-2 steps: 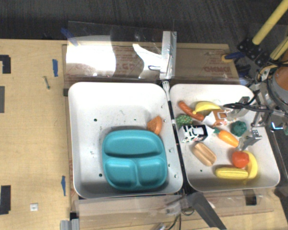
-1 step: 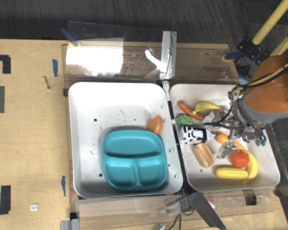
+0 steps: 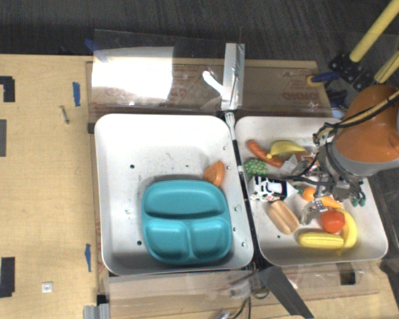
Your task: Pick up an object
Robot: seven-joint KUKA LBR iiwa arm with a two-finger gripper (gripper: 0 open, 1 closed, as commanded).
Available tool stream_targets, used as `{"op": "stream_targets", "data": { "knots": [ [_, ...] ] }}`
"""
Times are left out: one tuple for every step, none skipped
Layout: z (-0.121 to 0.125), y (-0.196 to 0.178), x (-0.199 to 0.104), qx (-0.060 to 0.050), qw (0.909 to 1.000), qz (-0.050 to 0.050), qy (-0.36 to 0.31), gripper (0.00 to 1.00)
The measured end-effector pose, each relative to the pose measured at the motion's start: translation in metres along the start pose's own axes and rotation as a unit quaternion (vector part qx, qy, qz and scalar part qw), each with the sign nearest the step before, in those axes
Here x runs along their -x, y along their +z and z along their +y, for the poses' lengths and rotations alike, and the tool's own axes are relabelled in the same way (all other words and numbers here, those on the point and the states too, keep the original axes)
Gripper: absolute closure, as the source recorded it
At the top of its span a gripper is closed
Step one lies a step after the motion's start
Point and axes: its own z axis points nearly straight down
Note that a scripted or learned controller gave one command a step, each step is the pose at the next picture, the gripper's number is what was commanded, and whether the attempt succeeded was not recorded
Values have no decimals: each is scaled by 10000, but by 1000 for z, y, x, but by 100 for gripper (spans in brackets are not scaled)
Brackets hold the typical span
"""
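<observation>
- Across the bench, two white bins sit side by side: the left bin point(image 3: 120, 128), and the right bin point(image 3: 379, 248), which holds the toy food I can choose from.
- Near the middle of the left bin lies the teal divided tray point(image 3: 186, 221), the biggest thing here. It looks broad, stiff and flat, and I judge it a poor pick.
- From the right, the arm point(image 3: 376, 135) reaches over the right bin. Its gripper point(image 3: 317, 208) hangs low over the near-right cluster. I cannot tell whether it is released or clenched, and I cannot make out anything held in it.
- Along the right bin's near wall lies the yellow banana point(image 3: 322, 240). It looks like light, rigid plastic, smooth and probably slippery. I would take it across its narrow middle.
- Left of the gripper, the tan roll point(image 3: 283, 216) lies on a slant. It seems light and less glossy than the banana, so I would squeeze it across its short width.
- Just right of the gripper, the red tomato point(image 3: 332, 222) sits against the banana. Being round and shiny, it may squirt free unless I close across its widest part.
- Just far-left of the gripper is a small orange piece point(image 3: 308, 193), too small for me to judge.
</observation>
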Motion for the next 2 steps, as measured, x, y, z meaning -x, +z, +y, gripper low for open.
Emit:
{"op": "stream_targets", "data": {
  "knots": [
    [0,-12,2,-14,10000,-24,-13,100],
    [-15,-151,18,-18,9712,-26,-2384,100]
  ]
}}
